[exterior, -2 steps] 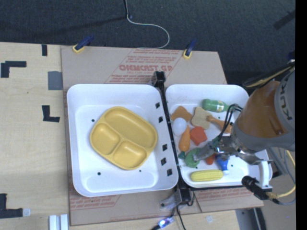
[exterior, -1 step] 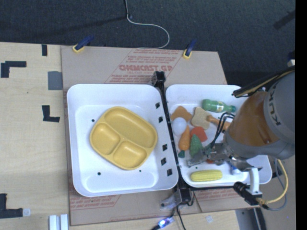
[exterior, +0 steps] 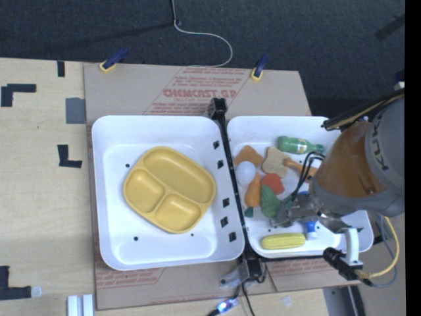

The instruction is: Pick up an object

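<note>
The grey KUKA arm reaches over the right white bin, likely seeking a pick; its gripper hangs just above the yellow plastic corn cob. Jaw state: cannot tell.

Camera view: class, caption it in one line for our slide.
Arm's pincer low among toy foods in right bin; yellow divided plate in left bin.

arm hides right bin's far side | jaws' state unclear
</note>
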Robot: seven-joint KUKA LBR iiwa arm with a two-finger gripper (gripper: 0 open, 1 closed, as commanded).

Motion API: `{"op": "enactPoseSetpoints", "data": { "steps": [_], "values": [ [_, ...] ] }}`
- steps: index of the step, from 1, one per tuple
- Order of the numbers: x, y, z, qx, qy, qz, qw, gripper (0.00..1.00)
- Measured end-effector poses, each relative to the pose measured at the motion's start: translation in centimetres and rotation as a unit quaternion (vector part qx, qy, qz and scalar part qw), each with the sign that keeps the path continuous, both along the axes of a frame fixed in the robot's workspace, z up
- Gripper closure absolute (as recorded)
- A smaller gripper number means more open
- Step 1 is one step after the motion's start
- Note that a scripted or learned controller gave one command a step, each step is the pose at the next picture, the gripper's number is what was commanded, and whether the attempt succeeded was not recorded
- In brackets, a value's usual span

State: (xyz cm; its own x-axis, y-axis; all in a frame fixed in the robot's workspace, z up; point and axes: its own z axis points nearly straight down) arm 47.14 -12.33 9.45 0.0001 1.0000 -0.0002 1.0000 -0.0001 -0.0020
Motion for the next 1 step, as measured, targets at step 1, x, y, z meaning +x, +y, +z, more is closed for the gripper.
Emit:
{"op": "enactPoseSetpoints", "data": {
  "steps": [1],
  "values": [
    [-0.1, -0.06, 6.25, 0.0, -0.002, 0.001, 1.0, 1.0]
  ]
}}
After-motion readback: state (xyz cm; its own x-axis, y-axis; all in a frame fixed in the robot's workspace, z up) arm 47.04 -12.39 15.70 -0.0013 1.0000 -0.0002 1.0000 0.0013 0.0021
